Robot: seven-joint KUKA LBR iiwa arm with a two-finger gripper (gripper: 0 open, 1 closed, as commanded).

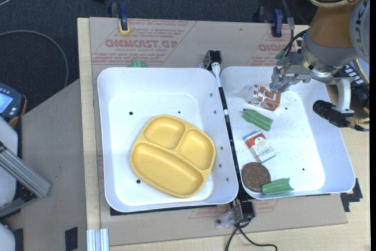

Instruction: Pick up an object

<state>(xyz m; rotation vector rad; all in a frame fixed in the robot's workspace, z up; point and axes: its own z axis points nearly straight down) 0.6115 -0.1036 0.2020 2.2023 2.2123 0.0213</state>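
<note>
In right bin (329, 176) | tool (281, 83) above, perhaps touching, snack packet (264, 97)

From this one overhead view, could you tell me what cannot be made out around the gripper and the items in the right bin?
- Gripper: fingers too small and blurred over the red-and-white packet to tell open from shut, or contact.
- Packet print: too small to read.
- Brown disc: its lower right edge is covered by a green piece.
- Arm: cut off by the top right edge of the camera view.
</note>
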